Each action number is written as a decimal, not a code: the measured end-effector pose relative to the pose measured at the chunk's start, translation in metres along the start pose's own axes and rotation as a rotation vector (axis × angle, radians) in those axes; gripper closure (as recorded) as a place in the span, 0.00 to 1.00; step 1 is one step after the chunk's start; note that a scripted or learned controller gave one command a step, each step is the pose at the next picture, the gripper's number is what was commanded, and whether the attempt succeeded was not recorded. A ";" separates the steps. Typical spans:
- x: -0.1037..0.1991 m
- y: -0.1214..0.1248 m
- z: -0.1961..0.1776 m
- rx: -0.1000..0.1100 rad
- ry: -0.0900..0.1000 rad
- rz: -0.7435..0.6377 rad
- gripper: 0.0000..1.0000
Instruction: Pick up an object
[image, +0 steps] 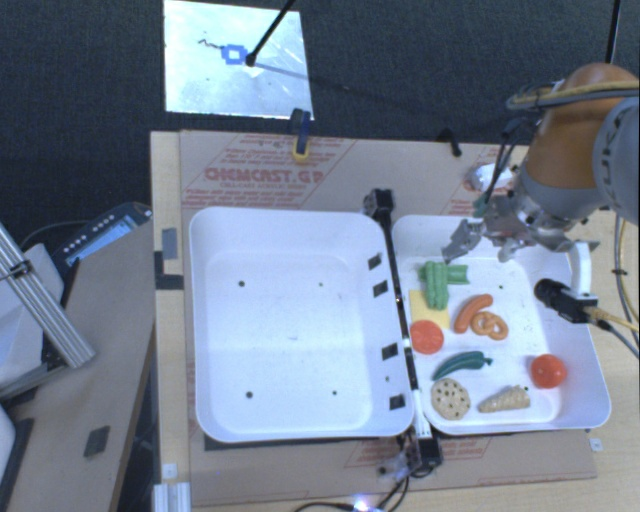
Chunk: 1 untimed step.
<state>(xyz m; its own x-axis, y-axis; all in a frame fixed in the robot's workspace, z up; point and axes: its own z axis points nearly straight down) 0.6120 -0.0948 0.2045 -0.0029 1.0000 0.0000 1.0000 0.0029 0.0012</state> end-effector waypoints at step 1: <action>0.011 -0.027 0.112 -0.001 0.000 0.000 0.00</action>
<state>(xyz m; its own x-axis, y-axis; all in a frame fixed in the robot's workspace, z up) 0.5848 -0.0839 0.0921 -0.0033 1.0000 0.0003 1.0000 0.0033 0.0019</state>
